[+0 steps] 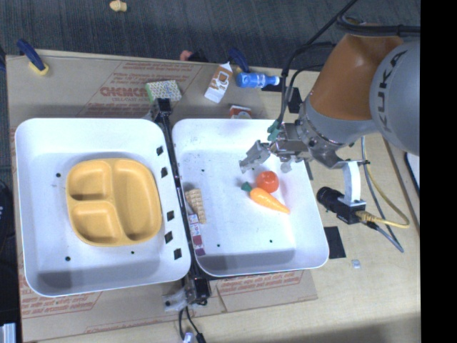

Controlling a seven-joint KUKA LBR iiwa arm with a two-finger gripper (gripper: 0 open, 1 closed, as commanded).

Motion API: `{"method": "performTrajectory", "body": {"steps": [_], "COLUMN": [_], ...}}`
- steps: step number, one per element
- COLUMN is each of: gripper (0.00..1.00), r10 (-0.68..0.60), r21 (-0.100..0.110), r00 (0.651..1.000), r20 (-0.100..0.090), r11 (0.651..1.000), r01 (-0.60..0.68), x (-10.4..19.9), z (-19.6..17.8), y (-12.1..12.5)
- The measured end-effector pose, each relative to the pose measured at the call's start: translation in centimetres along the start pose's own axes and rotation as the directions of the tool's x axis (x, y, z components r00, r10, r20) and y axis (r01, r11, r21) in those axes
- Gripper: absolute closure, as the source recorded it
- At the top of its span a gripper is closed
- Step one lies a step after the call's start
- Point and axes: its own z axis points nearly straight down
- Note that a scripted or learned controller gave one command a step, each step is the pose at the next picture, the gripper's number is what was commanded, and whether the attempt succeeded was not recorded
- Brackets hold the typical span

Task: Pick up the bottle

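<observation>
Bottle (pixel 251 81) lies on its side on the bench beyond the right bin (pixel 214 245), outside my working area. My gripper (pixel 258 156) hangs spread and empty over that bin, just above the tomato (pixel 268 181) and carrot (pixel 269 201), so I judge I'm misplaced.

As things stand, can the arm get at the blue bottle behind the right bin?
Probably yes. The blue bottle lies on its side on the cardboard beyond the right bin, nothing on top of it. The gripper hovers inside that bin above the tomato, so it must clear the rim.
</observation>
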Motion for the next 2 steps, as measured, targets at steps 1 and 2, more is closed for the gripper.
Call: {"method": "performTrajectory", "body": {"steps": [1,2], "gripper": [0.0,1.0], "r10": [-0.02,-0.023], "r21": [0.002,0.001], "r00": [1.0,1.0], "r20": [0.0,0.001], "r11": [1.0,1.0], "r01": [0.02,0.023], "x": [1.0,1.0], "z": [15.9,14.7], "y": [8.3,8.4]}}
